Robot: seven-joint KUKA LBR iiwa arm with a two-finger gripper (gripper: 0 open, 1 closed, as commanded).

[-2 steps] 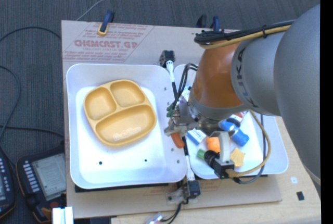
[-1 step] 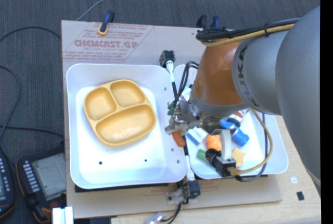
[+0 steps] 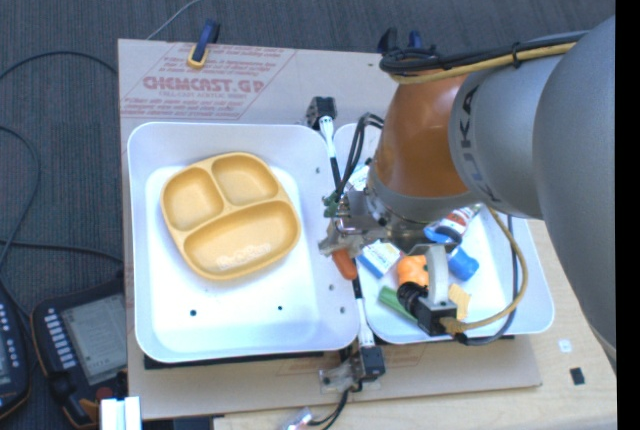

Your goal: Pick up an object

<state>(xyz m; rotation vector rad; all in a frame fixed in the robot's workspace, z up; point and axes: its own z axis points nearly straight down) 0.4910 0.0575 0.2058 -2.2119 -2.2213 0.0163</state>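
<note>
Small plastic objects (image 3: 412, 270) in orange, blue, green and yellow, heaped at the near end of the shallow white bin (image 3: 530, 303) on the view's right, packed too closely to leave much room for a clean grasp. Just beyond the heap, the two-finger gripper (image 3: 340, 230), low at the bin's inner wall, beside an orange carrot-like piece (image 3: 345, 265) lying against that wall; probably aimed at this outlier for its place at the heap's edge. State of the claw impossible to tell, masked by the wrist's metalwork; nothing seen held. Overhead, the grey arm with orange band (image 3: 430, 143), reaching in from the right and hiding the bin's far half. Across the divide, a yellow three-compartment plastic plate (image 3: 230, 213), flat and bare in the second white bin (image 3: 150, 318), well apart from the gripper and likely too broad for it. Farthest off, a blue clip (image 3: 205, 40) at the edge of the pale lettered board (image 3: 290, 68) beneath both bins.
</note>
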